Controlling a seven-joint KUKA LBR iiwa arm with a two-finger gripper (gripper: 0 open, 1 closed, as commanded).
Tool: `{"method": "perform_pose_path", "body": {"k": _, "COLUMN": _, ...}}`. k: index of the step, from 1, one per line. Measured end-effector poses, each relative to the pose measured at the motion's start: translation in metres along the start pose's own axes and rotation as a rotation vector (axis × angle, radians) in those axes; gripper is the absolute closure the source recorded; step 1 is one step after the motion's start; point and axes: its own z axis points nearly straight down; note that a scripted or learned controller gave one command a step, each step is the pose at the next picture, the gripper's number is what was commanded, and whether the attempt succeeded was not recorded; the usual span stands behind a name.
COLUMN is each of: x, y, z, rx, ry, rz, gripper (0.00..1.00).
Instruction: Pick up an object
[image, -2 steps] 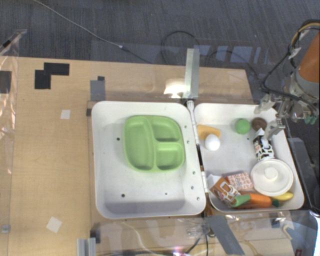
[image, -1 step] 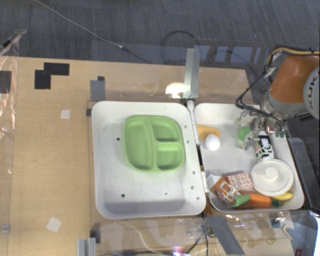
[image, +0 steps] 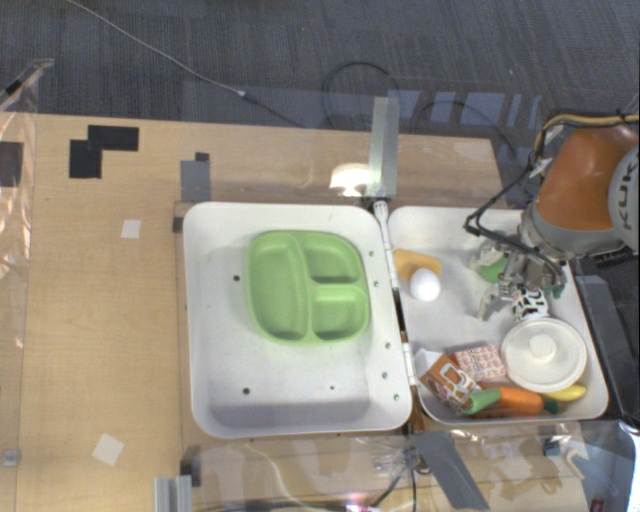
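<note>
Over the right bin (image: 600, 395), the gripper (image: 512, 285) is lowered beside a black-and-white object (image: 531, 299); whether anything is pinched cannot be told; a white egg (image: 426, 286), a white bowl (image: 543, 351), a snack packet (image: 463, 374) and a carrot (image: 518, 401) are seen nearby; a green divided tray (image: 306, 287) is set in the left bin (image: 215, 400).

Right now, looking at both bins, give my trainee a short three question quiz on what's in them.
1. True or false: the green divided plate lies in the left bin.
2. Which sits nearest the white egg? A) white bowl B) carrot C) yellow piece
3. Fill in: the arm's hand is over the ___ bin.

Key: 1 true. 2 C, it lies right beside the egg. 3 right.
</note>
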Motion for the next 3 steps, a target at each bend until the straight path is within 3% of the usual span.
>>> {"method": "perform_pose_path", "body": {"k": 1, "x": 0.011, "y": -0.025, "z": 0.0, "rx": -0.009, "ry": 0.0, "rz": -0.043, "gripper": 0.0}}
{"method": "perform_pose_path", "body": {"k": 2, "x": 0.008, "y": 0.091, "z": -0.001, "rx": -0.006, "ry": -0.001, "rz": -0.029, "gripper": 0.0}}
{"method": "perform_pose_path", "body": {"k": 3, "x": 0.085, "y": 0.047, "z": -0.003, "rx": -0.001, "ry": -0.004, "rz": 0.352, "gripper": 0.0}}
